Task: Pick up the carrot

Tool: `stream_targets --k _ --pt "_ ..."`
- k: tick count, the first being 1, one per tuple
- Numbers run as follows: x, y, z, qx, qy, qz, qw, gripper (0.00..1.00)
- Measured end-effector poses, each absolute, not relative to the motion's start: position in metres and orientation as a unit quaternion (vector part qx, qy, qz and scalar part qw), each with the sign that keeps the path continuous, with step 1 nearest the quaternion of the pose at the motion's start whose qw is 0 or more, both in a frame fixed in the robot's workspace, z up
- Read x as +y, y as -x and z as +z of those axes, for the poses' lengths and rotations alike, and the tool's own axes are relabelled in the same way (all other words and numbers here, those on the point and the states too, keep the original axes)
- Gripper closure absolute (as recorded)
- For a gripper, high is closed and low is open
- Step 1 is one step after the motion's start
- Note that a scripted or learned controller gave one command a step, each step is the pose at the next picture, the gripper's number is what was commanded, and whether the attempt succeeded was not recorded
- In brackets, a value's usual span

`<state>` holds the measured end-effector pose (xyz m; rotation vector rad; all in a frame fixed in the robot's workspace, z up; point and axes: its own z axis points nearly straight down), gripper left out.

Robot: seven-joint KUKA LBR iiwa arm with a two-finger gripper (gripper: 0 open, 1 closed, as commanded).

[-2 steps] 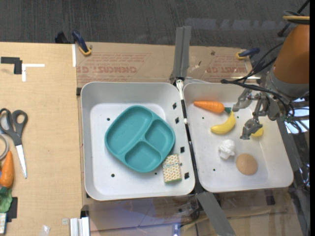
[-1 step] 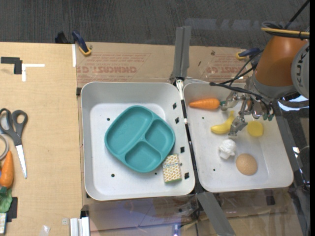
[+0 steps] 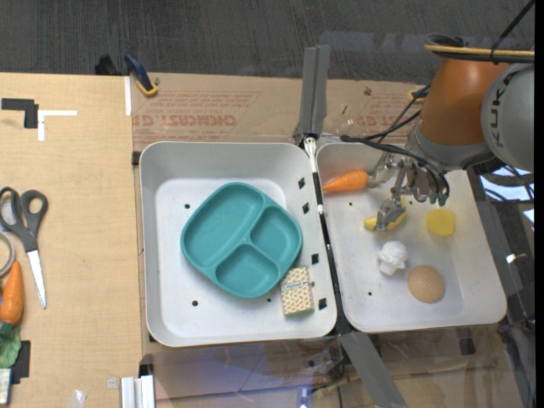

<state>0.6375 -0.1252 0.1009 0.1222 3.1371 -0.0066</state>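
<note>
The carrot (image 3: 347, 182) is lying in the far left corner of the right bin (image 3: 476, 308), its tip pointing left toward the divider, while the hand (image 3: 393, 214) is hanging just to its right over a small yellow piece (image 3: 374, 223); whether the hand is open or closed cannot be told. Nearer in the same bin, a yellow ball (image 3: 440, 222), a white lump (image 3: 392, 257) and a brown egg (image 3: 426, 283) are resting apart. In the left bin (image 3: 161, 313), a teal divided plate (image 3: 241, 240) is sitting beside a small patterned packet (image 3: 297, 292), and scissors (image 3: 25, 232) are lying on the counter (image 3: 68, 185) at far left.
</note>
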Motion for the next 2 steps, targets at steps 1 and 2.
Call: stream_targets --k 1,2 --pt "-0.107 -0.641 0.093 0.976 -0.216 -0.0069 -0.01 0.0" --pt "-0.096 -0.637 0.091 0.893 -0.451 -0.001 0.0 0.0"
